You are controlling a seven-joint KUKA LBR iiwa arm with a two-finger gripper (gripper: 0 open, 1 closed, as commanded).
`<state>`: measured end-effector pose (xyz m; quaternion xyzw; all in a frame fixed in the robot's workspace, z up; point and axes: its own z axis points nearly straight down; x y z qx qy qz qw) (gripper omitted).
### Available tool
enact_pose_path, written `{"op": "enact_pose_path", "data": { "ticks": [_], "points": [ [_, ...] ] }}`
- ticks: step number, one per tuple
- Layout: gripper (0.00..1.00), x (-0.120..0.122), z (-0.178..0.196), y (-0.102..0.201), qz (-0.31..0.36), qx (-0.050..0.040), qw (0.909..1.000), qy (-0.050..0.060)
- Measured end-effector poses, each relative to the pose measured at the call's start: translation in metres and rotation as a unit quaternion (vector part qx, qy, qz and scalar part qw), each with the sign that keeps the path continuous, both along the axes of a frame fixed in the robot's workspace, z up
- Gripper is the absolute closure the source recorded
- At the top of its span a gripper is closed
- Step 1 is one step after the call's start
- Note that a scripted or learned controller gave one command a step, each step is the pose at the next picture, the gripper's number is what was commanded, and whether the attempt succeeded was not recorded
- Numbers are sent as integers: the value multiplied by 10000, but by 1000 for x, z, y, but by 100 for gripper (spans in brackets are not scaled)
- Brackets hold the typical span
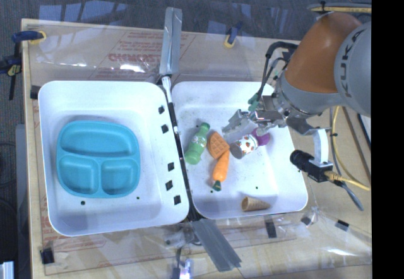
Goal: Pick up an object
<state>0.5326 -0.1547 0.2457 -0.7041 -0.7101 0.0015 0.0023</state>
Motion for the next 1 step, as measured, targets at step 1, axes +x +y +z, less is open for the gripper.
{"op": "enact_pose_path", "data": {
  "ticks": [1],
  "points": [
    [0,1,-134,-2,415,-11,9991,-24]
  ]
}}
